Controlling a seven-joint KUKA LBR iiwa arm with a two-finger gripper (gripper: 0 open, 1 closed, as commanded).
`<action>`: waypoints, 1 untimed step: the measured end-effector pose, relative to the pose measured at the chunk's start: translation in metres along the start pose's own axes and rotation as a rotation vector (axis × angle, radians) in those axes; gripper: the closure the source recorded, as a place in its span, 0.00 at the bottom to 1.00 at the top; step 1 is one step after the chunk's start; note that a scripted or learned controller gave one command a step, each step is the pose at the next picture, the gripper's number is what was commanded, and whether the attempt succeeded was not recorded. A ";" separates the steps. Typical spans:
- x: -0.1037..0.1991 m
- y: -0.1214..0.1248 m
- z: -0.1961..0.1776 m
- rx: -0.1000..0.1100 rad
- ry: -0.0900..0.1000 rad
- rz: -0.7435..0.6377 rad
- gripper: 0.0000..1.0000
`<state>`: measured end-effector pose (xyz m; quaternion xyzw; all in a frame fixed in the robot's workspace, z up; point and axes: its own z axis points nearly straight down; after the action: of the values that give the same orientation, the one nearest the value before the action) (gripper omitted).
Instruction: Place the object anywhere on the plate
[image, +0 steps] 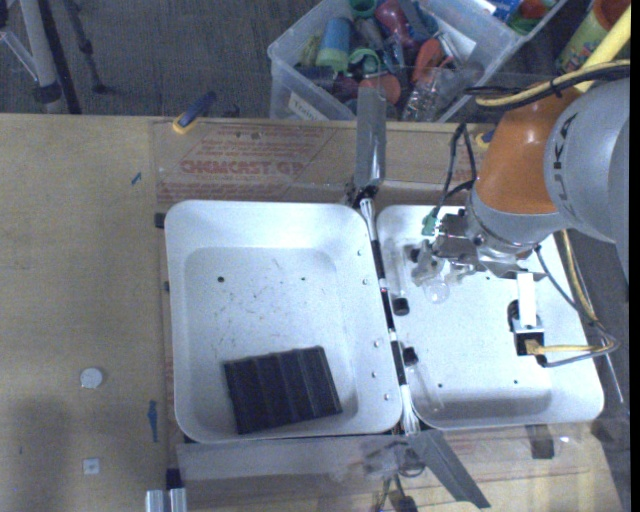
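Spotting a small clear object (437, 291) resting low in the right bin (500, 385), near its upper-left corner. Finding the gripper (432, 262) hanging just above it, not being able to tell whether touching, open or closed. Noting the dark ribbed plate (283, 388) lying flat in the left bin (200, 250), well apart.

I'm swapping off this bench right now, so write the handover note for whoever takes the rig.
Gripper: over the upper left of the right white bin, with a small clear object just below it; fingers too blurred to read, so no grasp is confirmed.
Dark ribbed rectangular plate: flat in the lower part of the left white bin, with nothing on it.
Done: nothing placed yet.
Left: secure the object, carry it across the divider, set it on the plate.
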<state>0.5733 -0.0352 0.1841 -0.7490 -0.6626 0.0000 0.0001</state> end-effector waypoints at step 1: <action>0.081 0.016 0.000 0.001 -0.001 0.380 1.00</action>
<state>0.5991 0.0431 0.1842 -0.8606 -0.5093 0.0008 0.0002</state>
